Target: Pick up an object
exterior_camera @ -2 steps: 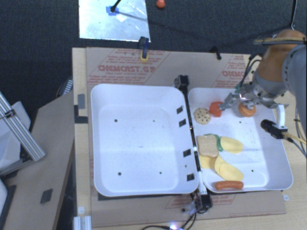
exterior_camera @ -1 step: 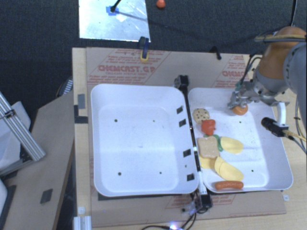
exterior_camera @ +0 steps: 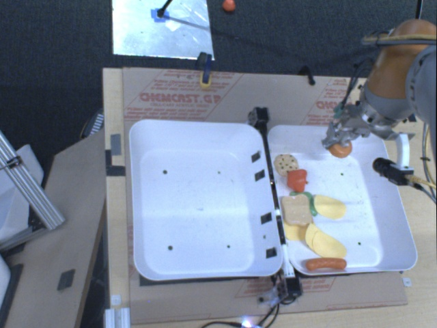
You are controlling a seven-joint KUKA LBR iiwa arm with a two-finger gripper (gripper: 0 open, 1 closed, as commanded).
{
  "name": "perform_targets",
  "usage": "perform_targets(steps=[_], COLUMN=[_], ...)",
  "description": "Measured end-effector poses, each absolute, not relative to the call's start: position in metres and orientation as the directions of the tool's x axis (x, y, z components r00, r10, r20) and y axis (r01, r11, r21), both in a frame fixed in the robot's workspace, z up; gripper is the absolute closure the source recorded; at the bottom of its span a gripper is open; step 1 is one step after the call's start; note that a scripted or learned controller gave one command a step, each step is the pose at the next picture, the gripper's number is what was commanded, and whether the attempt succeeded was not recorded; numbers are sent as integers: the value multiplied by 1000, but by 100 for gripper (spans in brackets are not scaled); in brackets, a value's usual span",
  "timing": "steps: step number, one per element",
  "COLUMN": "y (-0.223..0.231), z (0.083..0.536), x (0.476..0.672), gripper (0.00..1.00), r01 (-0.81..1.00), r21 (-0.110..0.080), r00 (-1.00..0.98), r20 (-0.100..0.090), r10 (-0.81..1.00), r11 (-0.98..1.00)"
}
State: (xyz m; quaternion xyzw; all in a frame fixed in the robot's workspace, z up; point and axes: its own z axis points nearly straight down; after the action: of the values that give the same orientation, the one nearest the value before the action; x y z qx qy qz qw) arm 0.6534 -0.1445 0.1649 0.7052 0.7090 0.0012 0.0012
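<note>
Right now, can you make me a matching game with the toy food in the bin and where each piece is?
Things:
1. cookie
2. sausage
3. orange ball
4. bread slice

Places:
A. at the bin's near edge
B. right under the pincer
C. by the divider, just beyond the red piece
D. beside the green and yellow pieces, mid-bin

Pairs: 1-C, 2-A, 3-B, 4-D
</note>
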Motion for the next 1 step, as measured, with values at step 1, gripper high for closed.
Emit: perform_targets(steps=[1], y=[-130], z=[161], x=[670], gripper=[100], r01=[1000], r21=[5], r00=[-6], r20=[0], r10=[1000], r11=[6])
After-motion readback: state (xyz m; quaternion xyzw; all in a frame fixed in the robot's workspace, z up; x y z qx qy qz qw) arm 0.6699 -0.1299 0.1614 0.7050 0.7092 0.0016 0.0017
